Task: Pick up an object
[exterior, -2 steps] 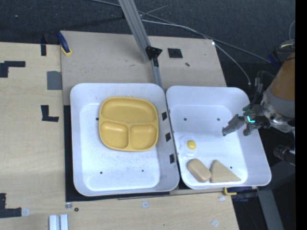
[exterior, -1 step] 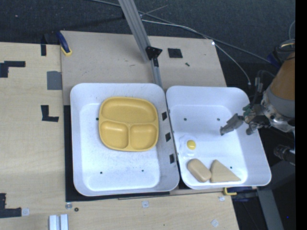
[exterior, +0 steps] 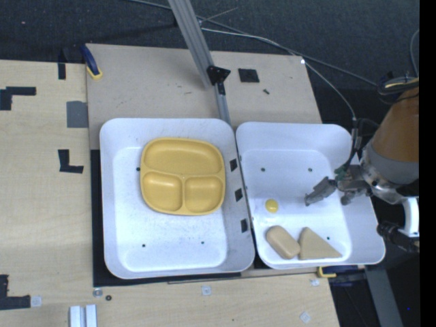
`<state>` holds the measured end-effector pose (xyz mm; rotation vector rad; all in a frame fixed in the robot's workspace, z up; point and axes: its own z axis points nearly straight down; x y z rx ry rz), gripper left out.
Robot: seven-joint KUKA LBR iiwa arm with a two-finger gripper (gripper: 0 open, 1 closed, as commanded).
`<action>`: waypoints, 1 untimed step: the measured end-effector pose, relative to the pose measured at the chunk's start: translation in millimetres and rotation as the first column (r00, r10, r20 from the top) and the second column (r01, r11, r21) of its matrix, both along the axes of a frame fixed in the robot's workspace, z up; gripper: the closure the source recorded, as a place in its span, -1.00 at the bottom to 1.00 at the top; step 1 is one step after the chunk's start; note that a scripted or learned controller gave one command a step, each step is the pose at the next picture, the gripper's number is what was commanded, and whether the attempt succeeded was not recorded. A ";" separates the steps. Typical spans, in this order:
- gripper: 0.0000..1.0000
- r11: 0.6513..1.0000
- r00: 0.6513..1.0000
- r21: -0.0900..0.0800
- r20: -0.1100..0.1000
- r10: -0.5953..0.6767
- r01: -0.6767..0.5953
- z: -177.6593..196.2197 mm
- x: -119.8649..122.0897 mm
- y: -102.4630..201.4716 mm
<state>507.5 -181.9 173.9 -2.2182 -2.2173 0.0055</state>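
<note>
Two white bins [exterior: 116,182] sit on the beige bench [exterior: 150,80]; dark floor surrounds it. My claw [exterior: 315,196] hangs spread and empty above the right bin, near the small yellow ball [exterior: 272,206].

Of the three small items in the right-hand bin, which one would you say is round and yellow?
The small yellow ball, lying apart above the other two; the tan oblong piece and tan wedge are larger, beige, not round.
</note>
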 end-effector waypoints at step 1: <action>-1.00 1.000 1.000 0.000 0.000 0.000 0.000 -62.2 -2.3 -5.5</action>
